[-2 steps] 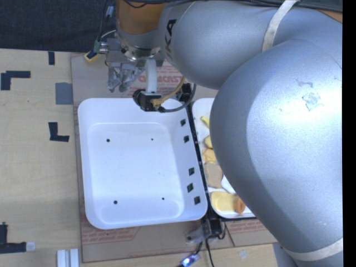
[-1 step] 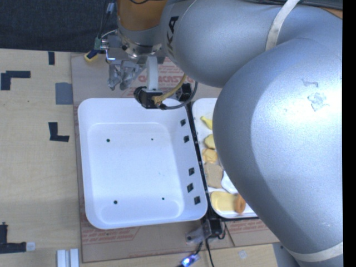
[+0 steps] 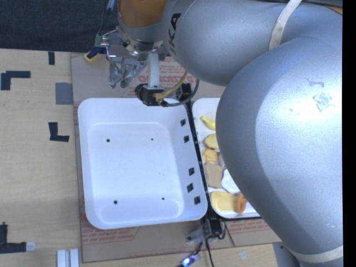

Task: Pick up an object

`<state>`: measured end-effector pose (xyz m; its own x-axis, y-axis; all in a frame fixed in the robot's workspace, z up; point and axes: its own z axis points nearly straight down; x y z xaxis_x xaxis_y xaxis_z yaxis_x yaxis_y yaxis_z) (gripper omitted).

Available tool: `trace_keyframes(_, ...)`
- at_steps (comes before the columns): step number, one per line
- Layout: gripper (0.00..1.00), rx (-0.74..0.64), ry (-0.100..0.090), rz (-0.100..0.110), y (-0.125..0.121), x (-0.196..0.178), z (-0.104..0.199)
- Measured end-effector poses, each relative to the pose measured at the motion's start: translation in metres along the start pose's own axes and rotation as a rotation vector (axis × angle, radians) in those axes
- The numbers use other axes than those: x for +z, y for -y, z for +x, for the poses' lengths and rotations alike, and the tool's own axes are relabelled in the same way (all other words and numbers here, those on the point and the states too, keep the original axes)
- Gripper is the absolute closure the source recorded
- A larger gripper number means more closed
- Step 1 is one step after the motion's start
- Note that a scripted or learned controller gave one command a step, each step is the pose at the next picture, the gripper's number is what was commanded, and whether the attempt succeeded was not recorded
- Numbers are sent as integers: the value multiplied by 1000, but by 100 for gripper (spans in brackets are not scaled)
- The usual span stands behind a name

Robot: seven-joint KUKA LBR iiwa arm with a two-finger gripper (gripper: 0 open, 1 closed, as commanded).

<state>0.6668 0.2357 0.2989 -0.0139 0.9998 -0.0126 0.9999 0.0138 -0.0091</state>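
A pale tan wooden benchtop (image 3: 33,166) carries short black tape marks (image 3: 58,133) and one grey square patch (image 3: 64,92). A brown cardboard sheet with red printing (image 3: 108,235) lies flat on it. Behind the bench hangs a dark blue-black fabric backdrop (image 3: 50,13). The light is even and soft.

Arm: grey KUKA arm (image 3: 278,93) reaching in from the right, its bulk covering most of the right bin (image 3: 203,105); orange band (image 3: 142,4) at the top above the wrist.
Gripper: gripper (image 3: 123,77) hangs above the cardboard sheet (image 3: 94,74), just beyond the far rim of the left bin (image 3: 133,166); nothing between its fingers.
Left bin: white, shallow, four dark dots on its floor.
Right bin: a narrow strip shows, with a yellow banana-like piece (image 3: 207,122), tan pieces (image 3: 211,157), a pale yellow block (image 3: 222,201) and a small orange item (image 3: 240,204).
Bench: tan top (image 3: 33,166) with dark tape marks.
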Motion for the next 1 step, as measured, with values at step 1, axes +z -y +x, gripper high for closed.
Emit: trace_keyframes(1,100,-1,2,1,0,-10,0)
